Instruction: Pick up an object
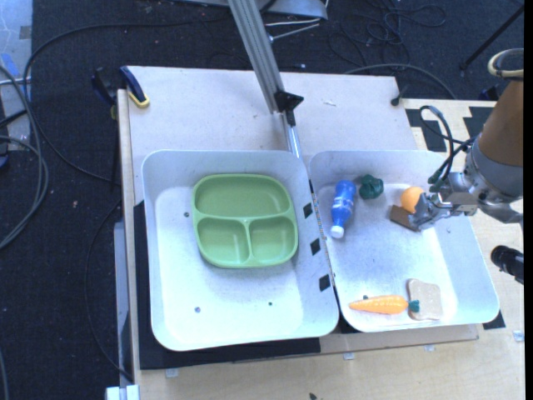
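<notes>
A pale, speckled rectangular bench board [208,107] fills the middle, with dark carpet floor [58,307] around it. On it sit two shallow white bins, touching: the left bin [233,302] toward 8 o'clock and the right bin [375,261] toward 4 o'clock. A light green three-compartment plastic plate [246,219] lies flat in the left bin. A slanted aluminium pole [258,48] rises at 12 o'clock. A blue-and-yellow clamp [133,88] grips the board's 10 o'clock corner.
</notes>
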Robot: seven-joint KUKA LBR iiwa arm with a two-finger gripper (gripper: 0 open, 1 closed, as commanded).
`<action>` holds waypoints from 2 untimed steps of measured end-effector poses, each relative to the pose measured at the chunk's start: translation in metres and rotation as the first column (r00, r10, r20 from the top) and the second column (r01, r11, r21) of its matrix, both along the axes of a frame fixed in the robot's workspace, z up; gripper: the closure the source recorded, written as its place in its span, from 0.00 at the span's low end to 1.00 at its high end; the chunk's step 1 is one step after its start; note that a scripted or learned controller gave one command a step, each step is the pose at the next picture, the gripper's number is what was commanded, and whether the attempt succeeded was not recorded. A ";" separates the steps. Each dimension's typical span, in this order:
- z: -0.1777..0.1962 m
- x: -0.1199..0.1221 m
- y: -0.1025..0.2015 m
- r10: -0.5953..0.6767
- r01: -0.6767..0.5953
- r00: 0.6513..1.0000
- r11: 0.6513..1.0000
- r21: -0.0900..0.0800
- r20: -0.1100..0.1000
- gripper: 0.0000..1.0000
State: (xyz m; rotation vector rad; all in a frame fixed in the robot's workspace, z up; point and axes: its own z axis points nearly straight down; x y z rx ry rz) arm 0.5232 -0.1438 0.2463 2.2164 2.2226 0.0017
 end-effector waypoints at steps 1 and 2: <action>-0.002 0.022 0.058 0.004 -0.004 1.000 1.000 0.001 -0.001 1.00; 0.002 0.051 0.113 0.005 -0.005 1.000 1.000 0.002 0.001 1.00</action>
